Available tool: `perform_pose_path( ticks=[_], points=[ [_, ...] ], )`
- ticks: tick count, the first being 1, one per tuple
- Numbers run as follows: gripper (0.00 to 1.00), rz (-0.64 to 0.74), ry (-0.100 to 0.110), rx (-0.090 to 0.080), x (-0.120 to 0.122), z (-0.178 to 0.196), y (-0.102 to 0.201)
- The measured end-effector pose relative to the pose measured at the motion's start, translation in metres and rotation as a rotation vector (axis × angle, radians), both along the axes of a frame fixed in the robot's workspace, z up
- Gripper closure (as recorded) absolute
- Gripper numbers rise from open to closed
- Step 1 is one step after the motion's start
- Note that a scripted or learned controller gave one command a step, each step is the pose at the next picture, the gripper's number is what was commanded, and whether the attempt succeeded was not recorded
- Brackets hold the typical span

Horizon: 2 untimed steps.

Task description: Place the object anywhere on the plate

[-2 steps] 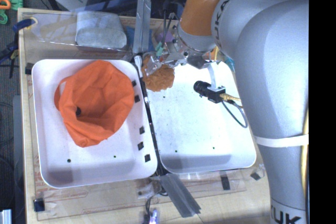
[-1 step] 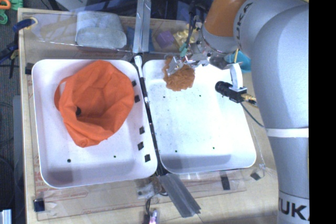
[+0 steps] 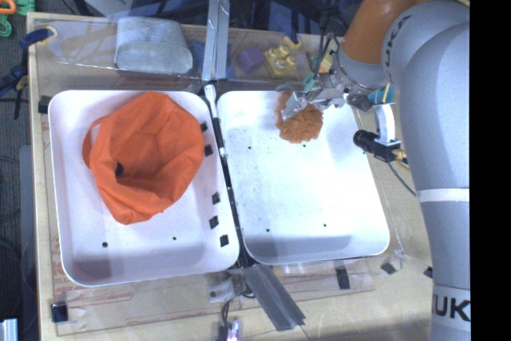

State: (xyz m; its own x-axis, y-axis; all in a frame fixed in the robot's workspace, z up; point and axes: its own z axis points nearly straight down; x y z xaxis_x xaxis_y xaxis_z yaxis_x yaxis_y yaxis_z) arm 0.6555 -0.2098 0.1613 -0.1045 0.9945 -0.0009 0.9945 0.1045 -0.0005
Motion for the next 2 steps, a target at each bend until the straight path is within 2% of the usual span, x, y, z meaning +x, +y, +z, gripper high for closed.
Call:
perform_pose_path(
  ticks=[1, 2],
  points=[
    [1.0, -0.019, -0.001, 0.001, 0.001, 0.041, -0.001],
    [1.0, 0.294, -0.003, -0.002, 0.003, 0.063, 0.002]
  ],
)
